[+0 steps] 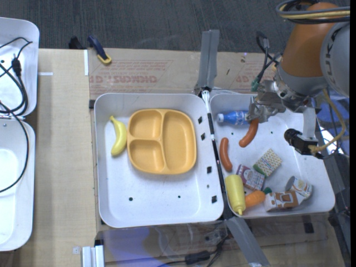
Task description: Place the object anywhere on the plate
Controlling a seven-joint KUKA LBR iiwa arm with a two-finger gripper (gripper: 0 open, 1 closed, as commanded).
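- We see the gripper (257, 117) over the right bin (328, 191), its fingers closed on the top end of a hot dog sausage (248, 134) that hangs tilted beneath it.
- At the gripper's nine o'clock lies a small water bottle (232, 117); a second sausage (225, 153) lies at the held one's seven o'clock.
- Lower in that bin we note a yellow mustard bottle (235, 193), a carrot (255, 198) and small cartons.
- The yellow three-compartment plate (162, 141) sits in the left bin (161, 204), well apart from the held sausage, at its nine o'clock.
- A banana (118, 136) lies just beside the plate, at its nine o'clock.
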